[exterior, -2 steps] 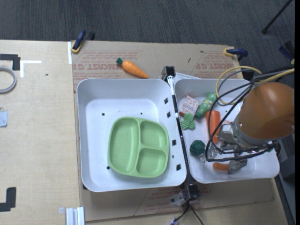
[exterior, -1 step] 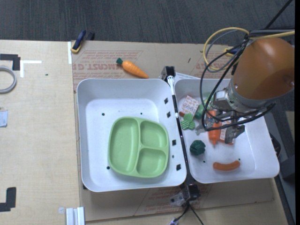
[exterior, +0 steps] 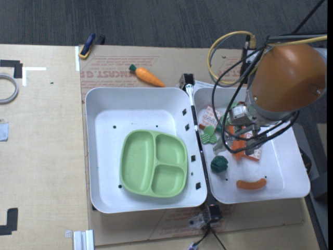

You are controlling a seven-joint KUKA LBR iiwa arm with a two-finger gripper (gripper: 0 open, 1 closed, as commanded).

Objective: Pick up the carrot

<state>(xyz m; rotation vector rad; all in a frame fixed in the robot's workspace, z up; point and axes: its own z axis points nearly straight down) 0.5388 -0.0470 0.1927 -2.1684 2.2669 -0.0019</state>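
Observation:
An orange carrot with a green top point(exterior: 147, 76) lies on the cardboard behind the left bin, outside both bins. My gripper point(exterior: 237, 138) is down in the right bin point(exterior: 283, 189), mostly hidden beneath the arm's orange band and its cables. Just under the gripper lies an orange item point(exterior: 240, 146), partly covered; whether the gripper touches it I cannot tell. The carrot on the cardboard is far to the left of the gripper, across the bin divider.
The left bin point(exterior: 104, 119) holds a green divided plate point(exterior: 154, 163). In the right bin are a light green leafy piece point(exterior: 208, 135), a dark green broccoli point(exterior: 219, 163), a reddish sausage point(exterior: 251, 184) and a red-and-white packet point(exterior: 208, 116). A yellow cable point(exterior: 223, 40) loops behind.

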